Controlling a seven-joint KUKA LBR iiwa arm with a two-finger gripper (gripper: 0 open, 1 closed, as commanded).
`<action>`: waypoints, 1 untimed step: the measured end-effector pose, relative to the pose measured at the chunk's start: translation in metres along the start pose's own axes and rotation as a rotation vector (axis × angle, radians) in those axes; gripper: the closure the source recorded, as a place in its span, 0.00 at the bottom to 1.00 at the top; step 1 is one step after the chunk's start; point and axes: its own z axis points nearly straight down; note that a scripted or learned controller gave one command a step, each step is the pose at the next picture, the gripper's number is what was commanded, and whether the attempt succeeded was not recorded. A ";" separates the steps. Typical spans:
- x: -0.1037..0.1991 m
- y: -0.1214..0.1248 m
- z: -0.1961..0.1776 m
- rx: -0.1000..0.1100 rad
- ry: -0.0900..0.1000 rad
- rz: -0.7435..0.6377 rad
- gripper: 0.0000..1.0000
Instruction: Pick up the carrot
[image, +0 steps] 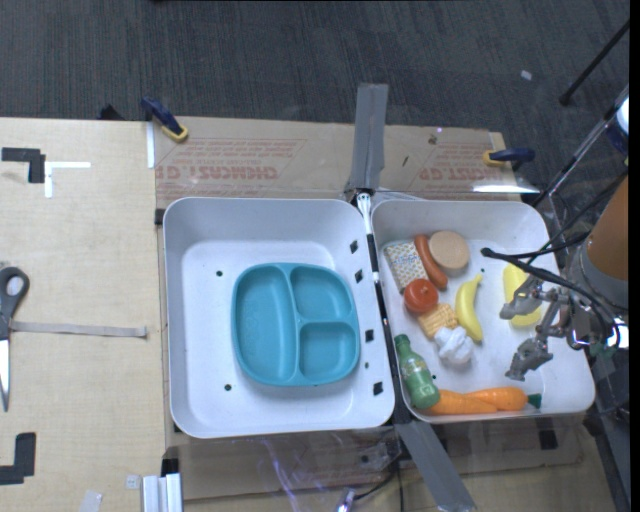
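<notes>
The orange carrot (480, 401) lies on its side along the front wall of the right bin (560, 400), its tip touching a green bottle (415, 372). My gripper (527, 328) hangs over the right part of that bin, above and to the right of the carrot and apart from it. Its two metal fingers (528, 358) stand spread, open, with nothing between them. A yellow piece (516, 288) lies partly hidden behind the upper finger.
The right bin also holds a banana (468, 308), a tomato (421, 294), a hot dog (432, 260), a bun (450, 250), a cracker (437, 320) and a white lump (455, 345). The left bin (190, 300) holds a blue divided plate (297, 323). Scissors (10, 300) lie far left.
</notes>
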 end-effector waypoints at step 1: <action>0.002 0.004 0.063 -0.001 0.002 -0.184 0.00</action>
